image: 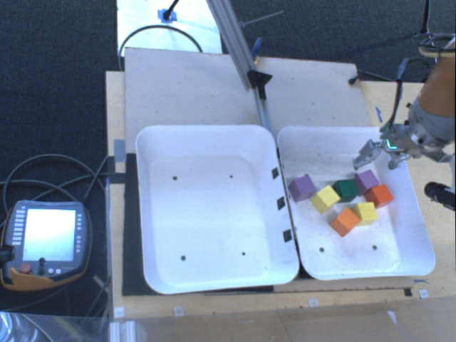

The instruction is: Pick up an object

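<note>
In the right bin (399,262) lie several small blocks in a cluster: a purple one (302,187), a yellow one (325,198), a green one (347,189), a second purple one (367,180), a red-orange one (380,195), a smaller yellow one (366,212) and an orange one (345,221). My gripper (380,155) hangs at the bin's far right side, just beyond the second purple block. Its fingers stand open with nothing between them.
The left bin (153,262) sits beside the right one. A slanted metal pole (231,30) crosses the back board. A teach pendant (44,244) with cables lies on the floor at the left. The arm's wrist (436,109) comes in from the right.
</note>
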Robot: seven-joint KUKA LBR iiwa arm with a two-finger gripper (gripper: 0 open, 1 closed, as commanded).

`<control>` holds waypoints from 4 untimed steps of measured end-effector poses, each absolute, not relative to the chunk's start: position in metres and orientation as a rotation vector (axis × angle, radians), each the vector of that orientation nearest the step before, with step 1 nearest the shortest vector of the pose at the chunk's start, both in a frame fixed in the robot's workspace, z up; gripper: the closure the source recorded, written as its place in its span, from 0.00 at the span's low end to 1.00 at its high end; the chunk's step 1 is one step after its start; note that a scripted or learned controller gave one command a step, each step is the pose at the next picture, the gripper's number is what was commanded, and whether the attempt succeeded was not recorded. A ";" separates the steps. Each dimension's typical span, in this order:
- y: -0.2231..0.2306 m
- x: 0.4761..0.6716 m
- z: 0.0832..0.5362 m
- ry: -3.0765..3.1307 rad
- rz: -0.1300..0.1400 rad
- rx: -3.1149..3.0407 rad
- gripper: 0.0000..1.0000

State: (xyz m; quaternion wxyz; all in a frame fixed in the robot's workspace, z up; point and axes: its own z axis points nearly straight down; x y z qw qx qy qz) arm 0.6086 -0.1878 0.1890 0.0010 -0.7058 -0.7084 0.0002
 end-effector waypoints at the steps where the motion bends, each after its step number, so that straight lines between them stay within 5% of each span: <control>1: -0.188 0.609 0.191 -2.228 -0.001 -2.217 0.00; 3: -0.188 0.615 0.111 -2.234 -0.007 -2.228 0.00; 4: -0.186 0.615 0.118 -2.234 -0.005 -2.220 1.00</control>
